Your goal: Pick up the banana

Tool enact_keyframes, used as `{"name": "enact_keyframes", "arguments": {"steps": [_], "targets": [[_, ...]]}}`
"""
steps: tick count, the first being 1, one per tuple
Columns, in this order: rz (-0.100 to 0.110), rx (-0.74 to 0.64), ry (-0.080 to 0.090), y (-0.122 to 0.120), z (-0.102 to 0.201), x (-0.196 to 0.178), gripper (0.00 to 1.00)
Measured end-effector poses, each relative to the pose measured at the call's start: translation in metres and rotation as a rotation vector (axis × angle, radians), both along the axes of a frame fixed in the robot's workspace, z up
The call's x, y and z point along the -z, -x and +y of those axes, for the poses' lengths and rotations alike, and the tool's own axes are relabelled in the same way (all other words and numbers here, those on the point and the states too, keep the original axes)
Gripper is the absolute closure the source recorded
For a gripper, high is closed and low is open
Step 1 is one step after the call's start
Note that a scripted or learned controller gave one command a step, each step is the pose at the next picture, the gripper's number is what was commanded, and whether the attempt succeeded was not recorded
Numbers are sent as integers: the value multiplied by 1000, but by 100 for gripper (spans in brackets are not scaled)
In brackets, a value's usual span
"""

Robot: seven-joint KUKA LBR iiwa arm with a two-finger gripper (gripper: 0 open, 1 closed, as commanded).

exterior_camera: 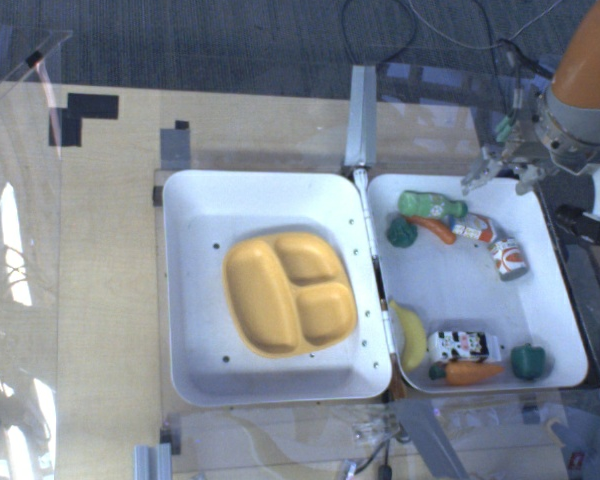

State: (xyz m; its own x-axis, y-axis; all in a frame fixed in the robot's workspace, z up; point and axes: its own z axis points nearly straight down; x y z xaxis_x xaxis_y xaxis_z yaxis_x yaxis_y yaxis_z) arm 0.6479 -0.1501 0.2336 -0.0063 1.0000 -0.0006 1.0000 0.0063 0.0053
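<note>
Yellow banana (413,335); mustard tray (290,291); white bins (195,268); green bottle (430,205); orange carrot (472,372); black-and-white spotted carton (460,345); orange-banded arm (590,53).

- Bright, even light; the two white bins (280,193) left of the end effector (505,168) come close to washing out.
- Pale streaks of glare lie on the clear panel (15,248), far left of the end effector.
- Shadows are soft, faint along the bin walls.
- The end effector looks slightly blurred; the counter (110,298) stays reasonably sharp.
</note>
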Motion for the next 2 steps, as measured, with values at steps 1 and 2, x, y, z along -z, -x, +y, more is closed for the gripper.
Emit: {"name": "enact_keyframes", "arguments": {"steps": [1,2], "targets": [[1,60,-1,28,36,136,0],[-5,145,-2,90,56,145,0]]}}
